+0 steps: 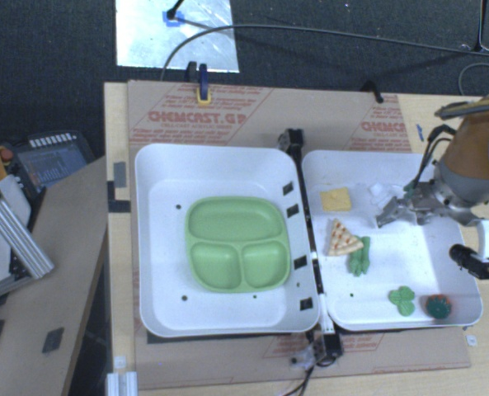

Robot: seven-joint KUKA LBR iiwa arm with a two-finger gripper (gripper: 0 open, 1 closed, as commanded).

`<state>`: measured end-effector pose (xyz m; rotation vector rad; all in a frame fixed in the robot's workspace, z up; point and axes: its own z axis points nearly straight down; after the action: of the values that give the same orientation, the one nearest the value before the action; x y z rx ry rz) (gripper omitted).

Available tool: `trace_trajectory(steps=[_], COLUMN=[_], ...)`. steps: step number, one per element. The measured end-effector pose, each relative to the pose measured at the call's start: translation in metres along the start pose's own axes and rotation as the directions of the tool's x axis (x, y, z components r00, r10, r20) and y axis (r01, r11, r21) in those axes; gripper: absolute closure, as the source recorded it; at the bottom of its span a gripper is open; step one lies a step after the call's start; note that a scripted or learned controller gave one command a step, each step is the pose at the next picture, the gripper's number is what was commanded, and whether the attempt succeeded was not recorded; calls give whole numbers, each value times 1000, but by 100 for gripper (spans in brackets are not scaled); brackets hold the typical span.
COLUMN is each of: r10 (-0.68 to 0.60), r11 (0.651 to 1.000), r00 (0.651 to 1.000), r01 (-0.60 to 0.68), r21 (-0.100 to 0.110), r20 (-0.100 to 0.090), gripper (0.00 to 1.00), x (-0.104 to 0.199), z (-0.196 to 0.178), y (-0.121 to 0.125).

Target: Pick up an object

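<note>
Nearest the camera, a green-and-red toy [438, 306] and a green leafy toy [402, 299] lie at five o'clock in the right bin [392, 162]. Pizza slice [341, 239] sits centrally. Gripper [390, 217] hovers at two o'clock; I cannot tell its grasp. Nothing appears lifted yet.

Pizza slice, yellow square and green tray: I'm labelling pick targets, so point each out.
Pizza slice [340, 239], camera view, middle of its topping.
Yellow square [336, 200], camera view, its centre.
Green tray [237, 219], camera view, floor of its wide upper compartment.
</note>
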<state>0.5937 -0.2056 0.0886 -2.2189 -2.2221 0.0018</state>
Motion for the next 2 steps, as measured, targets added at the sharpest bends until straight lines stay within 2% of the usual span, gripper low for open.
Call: trace_trajectory(steps=[1, 2], r10=[-1, -3], r11=[1000, 1000], r00=[1000, 1000], r01=[1, 3], r21=[-7, -8], r20=[2, 2], gripper=[100, 100], x=[-1, 9], z=[-14, -69], y=[2, -1])
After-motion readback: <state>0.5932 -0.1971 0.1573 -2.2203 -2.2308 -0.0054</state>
